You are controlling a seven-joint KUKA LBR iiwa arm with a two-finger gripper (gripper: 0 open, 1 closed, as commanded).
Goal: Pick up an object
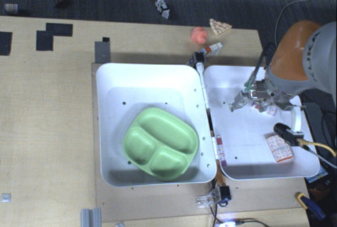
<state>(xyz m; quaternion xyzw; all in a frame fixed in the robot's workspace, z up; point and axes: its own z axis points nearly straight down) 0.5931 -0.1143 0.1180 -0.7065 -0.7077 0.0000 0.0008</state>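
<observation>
**Robot gripper poised over the right bin**

The gripper (239,102) hangs above the upper half of the right bin (237,136), right of centre in the frame; whether it is open or closed cannot be told. A red-and-white packet (279,148) lies on that bin's floor at lower right, apart from the gripper. A green divided dish (160,142) sits in the left bin (113,89). Beyond the bins, at upper centre, a pink ball (199,35) rests on the bench (47,115).
</observation>
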